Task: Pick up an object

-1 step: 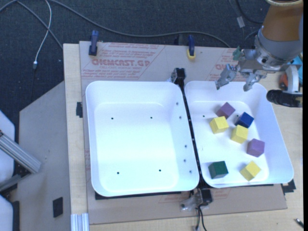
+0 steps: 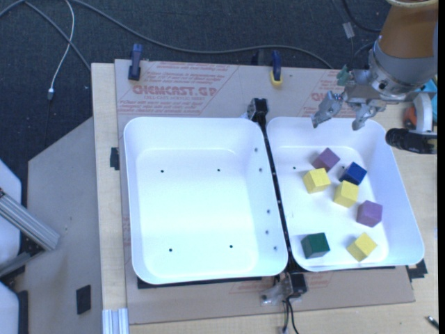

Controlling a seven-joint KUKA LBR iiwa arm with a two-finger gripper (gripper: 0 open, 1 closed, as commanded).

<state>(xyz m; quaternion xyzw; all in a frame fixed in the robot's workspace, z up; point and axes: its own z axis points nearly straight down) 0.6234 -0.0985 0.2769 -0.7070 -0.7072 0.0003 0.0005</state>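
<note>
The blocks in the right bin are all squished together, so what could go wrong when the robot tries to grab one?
1. The blue block touches a purple block and a yellow block. Coming down there, the gripper might bump a neighbor or catch two.
2. Another yellow block sits near the bin's front wall, so the wall could get in the way.
3. The gripper hangs over the bin's back rim, open and holding nothing, and could hit the rim if it drops straight down.
</note>
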